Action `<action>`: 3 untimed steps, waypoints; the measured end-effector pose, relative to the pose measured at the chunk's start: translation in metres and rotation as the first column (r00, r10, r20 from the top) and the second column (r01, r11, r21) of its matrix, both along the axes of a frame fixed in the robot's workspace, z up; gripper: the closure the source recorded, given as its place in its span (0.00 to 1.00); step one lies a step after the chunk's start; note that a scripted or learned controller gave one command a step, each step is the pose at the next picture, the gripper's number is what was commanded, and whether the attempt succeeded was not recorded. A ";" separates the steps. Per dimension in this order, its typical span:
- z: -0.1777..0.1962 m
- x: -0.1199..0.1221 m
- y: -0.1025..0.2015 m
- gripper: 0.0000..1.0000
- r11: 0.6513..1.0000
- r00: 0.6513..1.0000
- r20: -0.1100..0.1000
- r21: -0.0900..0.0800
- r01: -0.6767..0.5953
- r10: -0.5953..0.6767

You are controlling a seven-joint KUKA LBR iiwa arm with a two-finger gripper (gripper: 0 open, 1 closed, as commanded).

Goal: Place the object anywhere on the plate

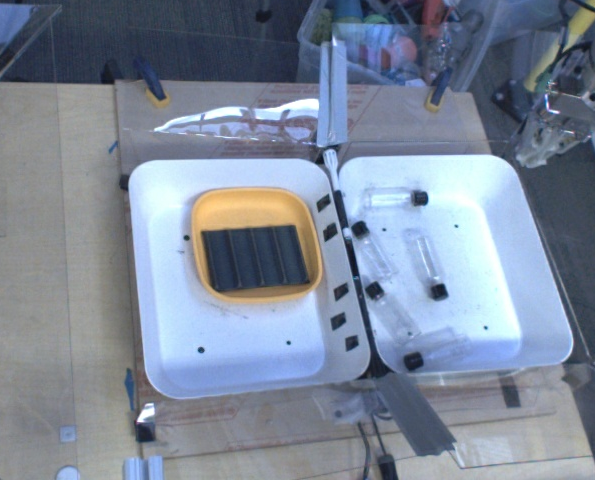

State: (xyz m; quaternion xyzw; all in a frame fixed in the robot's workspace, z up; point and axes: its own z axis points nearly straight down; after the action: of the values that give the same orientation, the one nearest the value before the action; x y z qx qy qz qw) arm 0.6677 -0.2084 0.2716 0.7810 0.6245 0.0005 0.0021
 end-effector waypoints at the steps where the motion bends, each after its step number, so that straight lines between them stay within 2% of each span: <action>1: 0.075 0.000 -0.006 1.00 0.967 0.967 0.001 -0.002 -0.255 0.255; 2: 0.155 0.000 -0.014 1.00 0.851 0.851 0.001 -0.004 -0.525 0.525; 3: 0.165 0.000 -0.014 1.00 0.588 0.588 0.000 -0.006 -0.809 0.809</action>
State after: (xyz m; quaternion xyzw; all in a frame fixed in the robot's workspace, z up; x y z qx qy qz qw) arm 0.6678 -0.2224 0.4365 0.4123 0.9110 0.0007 0.0046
